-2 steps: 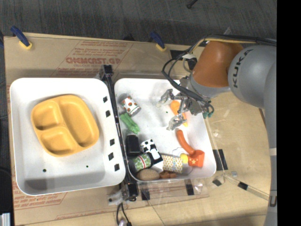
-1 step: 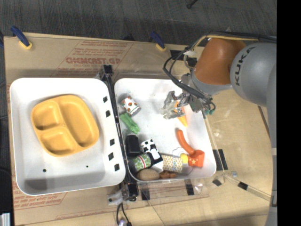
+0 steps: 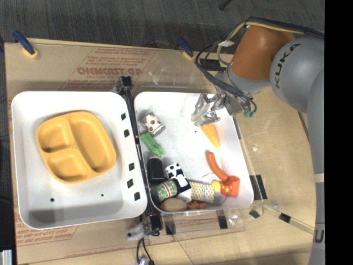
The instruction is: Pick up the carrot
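Carrot (image 3: 211, 133) lies just below the gripper (image 3: 205, 110), whose opening I cannot tell.

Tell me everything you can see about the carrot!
The carrot is a small orange cone, smooth like plastic, probably a toy. It lies flat on the floor of the right bin, near the far right side, with its wide end toward the gripper and its pointed tip aimed toward the near side. The gripper hangs right over its wide end, but the carrot is not seen between the fingers. A longer orange-red toy lies just beyond its tip, apart from it.
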Robot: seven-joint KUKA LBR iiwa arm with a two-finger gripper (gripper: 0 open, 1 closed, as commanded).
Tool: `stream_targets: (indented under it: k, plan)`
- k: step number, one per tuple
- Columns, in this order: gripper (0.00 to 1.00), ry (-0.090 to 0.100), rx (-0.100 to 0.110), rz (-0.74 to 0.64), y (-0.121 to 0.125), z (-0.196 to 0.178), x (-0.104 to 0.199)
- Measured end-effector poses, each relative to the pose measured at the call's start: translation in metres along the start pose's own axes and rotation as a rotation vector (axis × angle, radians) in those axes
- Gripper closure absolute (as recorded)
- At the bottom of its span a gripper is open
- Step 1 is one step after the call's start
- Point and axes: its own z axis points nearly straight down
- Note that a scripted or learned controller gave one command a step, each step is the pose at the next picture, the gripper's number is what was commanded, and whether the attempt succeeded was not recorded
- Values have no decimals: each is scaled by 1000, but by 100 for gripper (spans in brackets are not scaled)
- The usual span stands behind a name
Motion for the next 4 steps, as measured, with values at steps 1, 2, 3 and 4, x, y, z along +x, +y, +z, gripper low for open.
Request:
stream_targets:
  k: [1,2,3,4]
  plan:
    - [100,6,-4,-244,27,6,102]
    - [100,-3,1,-364,69,-82,85]
    - [100,1,-2,-880,49,-146,89]
    - [100,6,-7,-595,104,-97,120]
